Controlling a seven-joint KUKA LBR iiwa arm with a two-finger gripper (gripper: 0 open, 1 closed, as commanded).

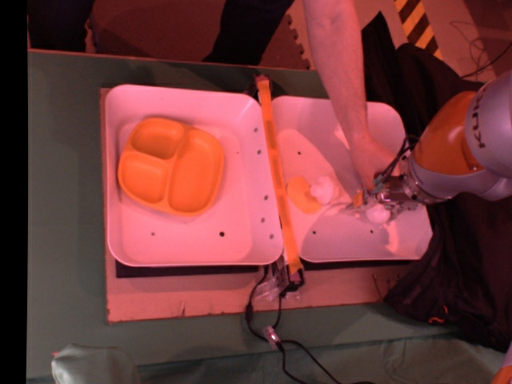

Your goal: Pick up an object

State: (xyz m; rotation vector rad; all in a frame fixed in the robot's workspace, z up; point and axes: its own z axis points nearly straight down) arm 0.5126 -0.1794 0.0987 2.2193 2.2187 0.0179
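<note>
- The arm [472,146] reaches in from the right and its gripper [382,202] sits low over the right bin [400,242], close to that bin's right-hand side.
- A person's hand [370,162] reaches down from the top of the view and lies right against the gripper, so the two crowd the same spot.
- From where I stand, I cannot tell whether the jaws are spread or pressed together; hand and wrist cover them.
- A small white object [378,213] lies just beside the gripper, perhaps touching it, but nothing shows it pinched between the fingers.
- My reading: this is the reach-and-close step, with no pick yet proven.
- The next move calls for the hand to be out of the way, the jaws set squarely around one object, then a straight lift.
- Other candidates in the right bin: a flat orange disc [301,195] with a white lump [323,189] touching its right edge, both near the orange divider [276,174].
- Count: two white bins, one orange disc, two small white pieces, one gripper, one hand.
- The left bin [160,242] holds one orange sectioned plate [171,165] with three compartments, well apart from the gripper.
</note>
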